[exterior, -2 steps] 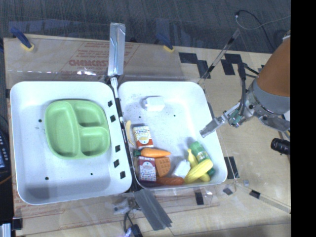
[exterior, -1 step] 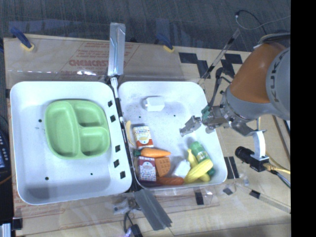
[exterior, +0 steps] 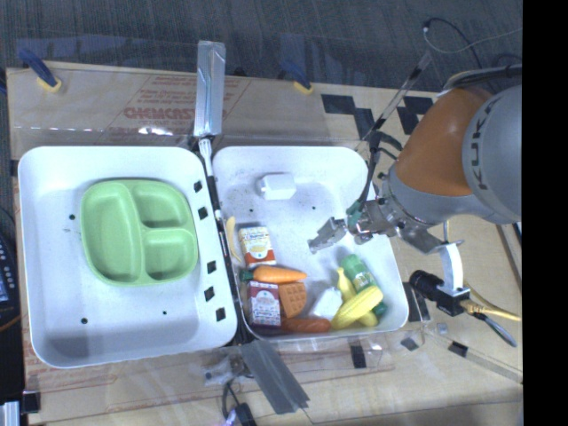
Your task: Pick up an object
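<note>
Two-finger metal gripper (exterior: 330, 234) hovering over right white bin (exterior: 293, 162), jaw state indeterminate. Nearest: small green plastic bottle (exterior: 358, 272); light, rigid, slippery. Grip across body.

A green divided plate (exterior: 139, 232) lies in the left bin (exterior: 44, 309) — flat, centred.

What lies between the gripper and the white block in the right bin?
Bare bin floor: in the camera view, nothing lies between the gripper and the white block.
</note>
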`<state>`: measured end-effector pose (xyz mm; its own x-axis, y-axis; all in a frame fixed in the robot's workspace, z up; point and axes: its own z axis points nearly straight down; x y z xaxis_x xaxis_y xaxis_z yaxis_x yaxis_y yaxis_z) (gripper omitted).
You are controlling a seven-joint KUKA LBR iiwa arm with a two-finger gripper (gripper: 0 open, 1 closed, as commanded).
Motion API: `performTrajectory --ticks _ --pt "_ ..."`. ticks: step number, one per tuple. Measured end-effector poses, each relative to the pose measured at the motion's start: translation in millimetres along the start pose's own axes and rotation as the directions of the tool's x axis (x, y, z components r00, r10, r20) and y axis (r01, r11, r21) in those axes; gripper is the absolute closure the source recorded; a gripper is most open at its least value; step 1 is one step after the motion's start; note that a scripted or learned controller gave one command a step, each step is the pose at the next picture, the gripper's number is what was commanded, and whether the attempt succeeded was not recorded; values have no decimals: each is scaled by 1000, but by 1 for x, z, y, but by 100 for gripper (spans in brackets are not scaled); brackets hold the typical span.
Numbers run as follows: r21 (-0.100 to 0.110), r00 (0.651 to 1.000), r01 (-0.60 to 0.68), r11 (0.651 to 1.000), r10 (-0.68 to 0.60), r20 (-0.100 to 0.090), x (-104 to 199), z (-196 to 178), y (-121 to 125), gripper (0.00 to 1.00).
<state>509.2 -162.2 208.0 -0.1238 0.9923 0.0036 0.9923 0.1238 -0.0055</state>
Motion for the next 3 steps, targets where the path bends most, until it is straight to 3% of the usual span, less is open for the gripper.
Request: performTrajectory --ticks 1,2,3 --pt "-2 994 112 994 -112 3 -48 4 -6 0" --pt "-2 994 113 994 -113 3 -48 115 8 0" --pt "-4 995 102 995 -102 3 -58 41 85 0"
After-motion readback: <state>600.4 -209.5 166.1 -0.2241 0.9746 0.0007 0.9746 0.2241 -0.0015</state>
